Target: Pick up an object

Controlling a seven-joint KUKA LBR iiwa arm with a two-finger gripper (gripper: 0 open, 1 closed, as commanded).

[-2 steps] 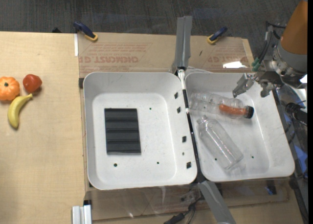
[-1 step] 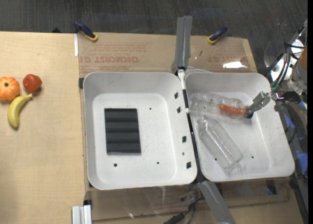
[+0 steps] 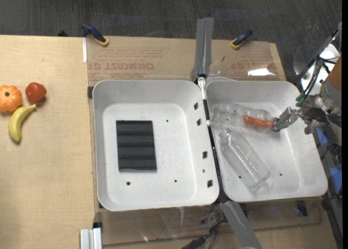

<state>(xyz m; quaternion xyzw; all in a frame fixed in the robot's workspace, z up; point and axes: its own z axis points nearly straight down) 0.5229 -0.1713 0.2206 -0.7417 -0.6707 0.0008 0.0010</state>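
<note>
The right bin holds two clear plastic bottles. One bottle lies at a slant in the bin's middle. The other bottle lies near the bin's back, with an orange piece at its right end. A black ridged block lies flat in the left bin. My gripper hangs low over the right bin's right side, open. Its left fingertip is right beside the orange piece, and nothing sits between the fingers.
On the wooden table left of the bins lie an orange, a red fruit and a banana. Two clamps pin the cardboard behind the bins. A grey divider bar runs between the bins.
</note>
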